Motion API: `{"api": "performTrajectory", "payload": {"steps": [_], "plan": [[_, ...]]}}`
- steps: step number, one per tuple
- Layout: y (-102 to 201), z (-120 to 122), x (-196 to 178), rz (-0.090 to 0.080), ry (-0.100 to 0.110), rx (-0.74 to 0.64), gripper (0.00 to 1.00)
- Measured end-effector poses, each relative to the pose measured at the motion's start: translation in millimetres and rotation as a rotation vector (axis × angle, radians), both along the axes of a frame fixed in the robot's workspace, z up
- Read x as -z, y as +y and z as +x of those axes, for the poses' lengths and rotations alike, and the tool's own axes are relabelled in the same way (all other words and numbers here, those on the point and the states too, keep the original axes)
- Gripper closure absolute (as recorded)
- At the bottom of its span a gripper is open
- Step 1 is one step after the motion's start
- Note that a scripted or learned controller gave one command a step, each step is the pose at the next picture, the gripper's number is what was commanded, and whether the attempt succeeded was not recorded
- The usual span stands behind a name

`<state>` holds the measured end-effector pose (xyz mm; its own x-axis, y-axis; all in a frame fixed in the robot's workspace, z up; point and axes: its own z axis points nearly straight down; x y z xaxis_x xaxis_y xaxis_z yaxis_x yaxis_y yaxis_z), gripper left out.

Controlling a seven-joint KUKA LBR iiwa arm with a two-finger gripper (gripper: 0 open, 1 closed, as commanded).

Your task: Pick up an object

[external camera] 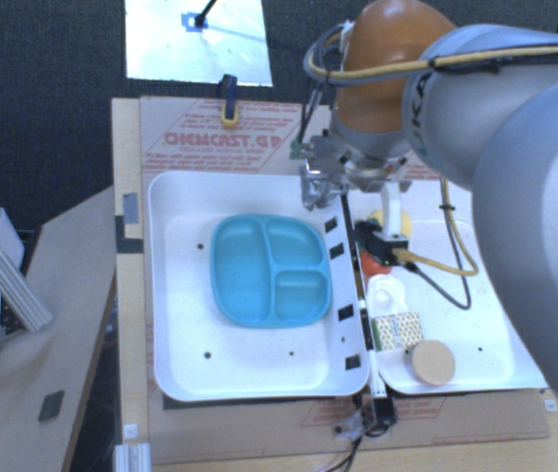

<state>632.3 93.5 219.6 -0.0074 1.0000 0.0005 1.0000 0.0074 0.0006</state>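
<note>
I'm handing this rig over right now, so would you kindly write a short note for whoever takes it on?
End effector: above the far edge of the left bin, near the divider; nothing seen in its grip.
Left bin: blue divided plate.
Right bin: round wooden disc, patterned packet, white item, partly hidden by the arm.
Done: nothing visibly picked.
Left: grasp and lift one object.

The arm (515,116) is a fat, smooth grey tube with a glossy orange band (387,62) above the wrist. Yellow and black cables (446,254) loop off it. The metal gripper (316,193) looks silvery, though blurred.
</note>
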Motion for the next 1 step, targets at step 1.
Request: {"api": "performTrajectory", "payload": {"steps": [1], "plan": [[11.8, 2.5, 1.3, 0.0, -0.001, 0.0, 1.0]]}}
